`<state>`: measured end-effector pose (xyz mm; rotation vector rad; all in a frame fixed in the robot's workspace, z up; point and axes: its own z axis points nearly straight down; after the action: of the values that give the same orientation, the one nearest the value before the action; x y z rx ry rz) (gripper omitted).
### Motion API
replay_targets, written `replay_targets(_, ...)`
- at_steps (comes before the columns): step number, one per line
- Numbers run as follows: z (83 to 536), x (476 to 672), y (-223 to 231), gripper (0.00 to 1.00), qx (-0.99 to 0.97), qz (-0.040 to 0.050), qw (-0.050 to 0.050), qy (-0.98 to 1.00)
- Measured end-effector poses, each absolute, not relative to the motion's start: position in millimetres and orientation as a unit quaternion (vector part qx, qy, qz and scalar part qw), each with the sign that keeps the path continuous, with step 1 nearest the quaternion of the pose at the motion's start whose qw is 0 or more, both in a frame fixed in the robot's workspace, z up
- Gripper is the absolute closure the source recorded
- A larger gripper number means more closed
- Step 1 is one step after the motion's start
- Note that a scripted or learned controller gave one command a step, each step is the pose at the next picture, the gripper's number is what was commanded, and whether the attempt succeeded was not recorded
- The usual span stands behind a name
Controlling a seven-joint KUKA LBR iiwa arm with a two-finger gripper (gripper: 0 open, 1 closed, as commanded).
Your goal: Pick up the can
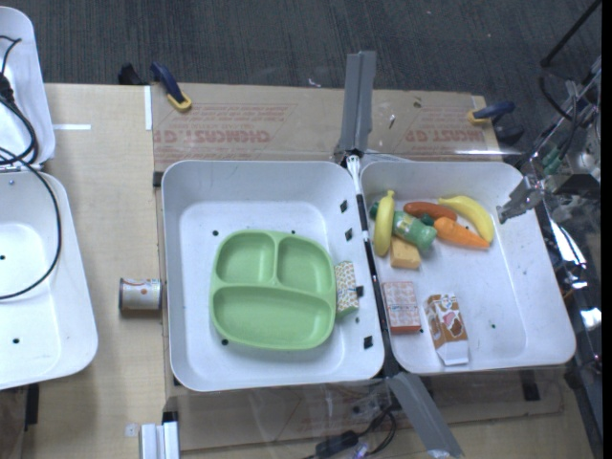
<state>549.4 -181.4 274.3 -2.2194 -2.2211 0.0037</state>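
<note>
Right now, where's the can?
The can lies on its side on the bench, outside the bins, just left of the left bin that holds the green plate.

The gripper [516, 202] at the right bin's [535, 347] rim is too small and blurry to read. The arm [574, 142] is cut off by the right edge. The can's [140, 295] label is too small to read.

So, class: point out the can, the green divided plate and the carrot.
can [141, 295], camera view, middle of its side.
green divided plate [273, 290], camera view, central divider ridge.
carrot [462, 238], camera view, mid-body.
</note>
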Motion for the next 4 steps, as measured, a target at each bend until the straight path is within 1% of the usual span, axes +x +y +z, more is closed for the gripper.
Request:
replay_targets(1,91,522.2,-168,0.0,-0.726,0.0004,0.001,-0.688)
replay_targets(2,93,482.8,-106,0.0,-0.718,0.0008,-0.004,-0.696)
replay_targets(3,91,545.3,-104,0.0,-0.754,0.0011,0.0,-0.657)
replay_targets(4,91,627.0,-97,0.0,-0.703,0.0013,0.0,-0.711)
